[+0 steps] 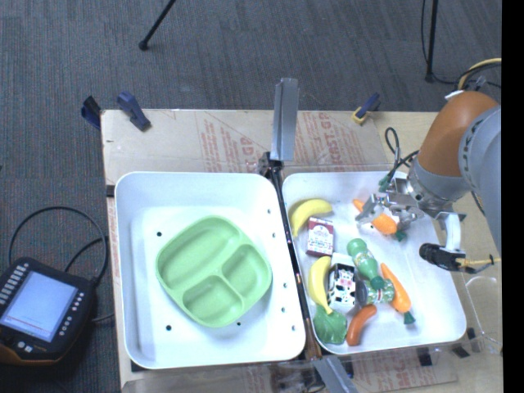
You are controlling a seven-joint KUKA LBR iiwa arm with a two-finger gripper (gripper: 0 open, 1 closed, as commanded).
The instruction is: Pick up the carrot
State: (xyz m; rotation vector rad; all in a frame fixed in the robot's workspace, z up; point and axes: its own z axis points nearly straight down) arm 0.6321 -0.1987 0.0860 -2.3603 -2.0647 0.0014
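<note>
Nearest the camera, along the front of the right bin [455, 318], lie a green pepper [330, 327], a sausage [361, 323] and a slim carrot [396, 291] with a green tip, just beside a green bottle [366, 266]. Behind these sit a small cow-print carton [342, 285], two bananas [311, 213] and a red box [320, 237]. Farther back, by the bin's far right side, the end effector [391, 214] hangs low over an orange piece with a green end [385, 224], possibly another carrot; whether it grips that piece, or how wide it stands, I cannot tell. The left bin [131, 219] holds a green divided plate [214, 270]. As toy produce, the carrot is probably light, stiff and smooth, so slippery; it looks best taken across its thicker orange middle, clear of the bottle, not at the tapered end.
</note>
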